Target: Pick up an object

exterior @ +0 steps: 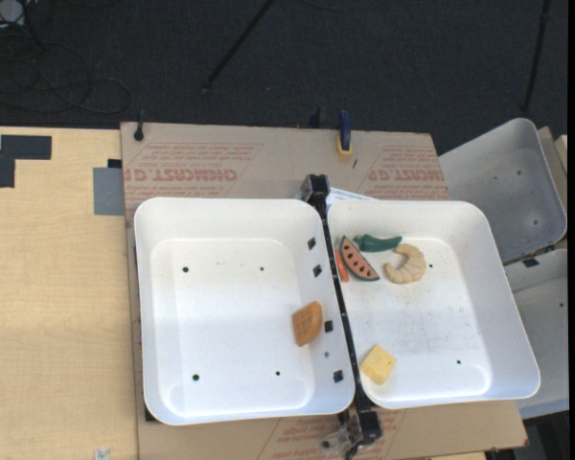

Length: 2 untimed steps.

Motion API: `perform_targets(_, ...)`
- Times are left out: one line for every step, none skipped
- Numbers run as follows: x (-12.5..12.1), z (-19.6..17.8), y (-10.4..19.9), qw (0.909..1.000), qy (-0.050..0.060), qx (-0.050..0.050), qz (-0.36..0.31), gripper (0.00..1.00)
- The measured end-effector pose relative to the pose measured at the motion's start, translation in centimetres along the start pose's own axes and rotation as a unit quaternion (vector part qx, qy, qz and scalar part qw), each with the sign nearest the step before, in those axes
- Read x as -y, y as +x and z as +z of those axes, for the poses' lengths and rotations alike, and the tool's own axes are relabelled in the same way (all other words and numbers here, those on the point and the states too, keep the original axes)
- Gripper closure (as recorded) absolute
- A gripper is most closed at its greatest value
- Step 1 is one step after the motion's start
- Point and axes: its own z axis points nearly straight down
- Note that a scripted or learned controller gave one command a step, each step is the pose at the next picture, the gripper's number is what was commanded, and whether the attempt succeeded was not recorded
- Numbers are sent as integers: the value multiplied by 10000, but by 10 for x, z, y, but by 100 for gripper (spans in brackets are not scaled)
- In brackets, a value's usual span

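We cannot tell the state of the claw. In the right bin (503,305) a watermelon slice (357,260), a green piece (379,242) and a beige pastry (405,264) lie close together near the far left corner. A yellow block (378,364) sits near the front left edge, and the right half is open. In the left bin (153,305) a brown piece (307,324) lies just beside the right wall.

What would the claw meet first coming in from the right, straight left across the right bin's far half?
Likely the croissant, then the watermelon slice, provided it clears the right bin's rim; its height is unclear from this view.
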Motion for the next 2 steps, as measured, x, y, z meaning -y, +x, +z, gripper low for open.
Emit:
perform_targets(6, 5, 0, 10000, 30, -13, 16, 100)
perform_targets(19, 28, -1, 10000, 38, -16, 24, 100)
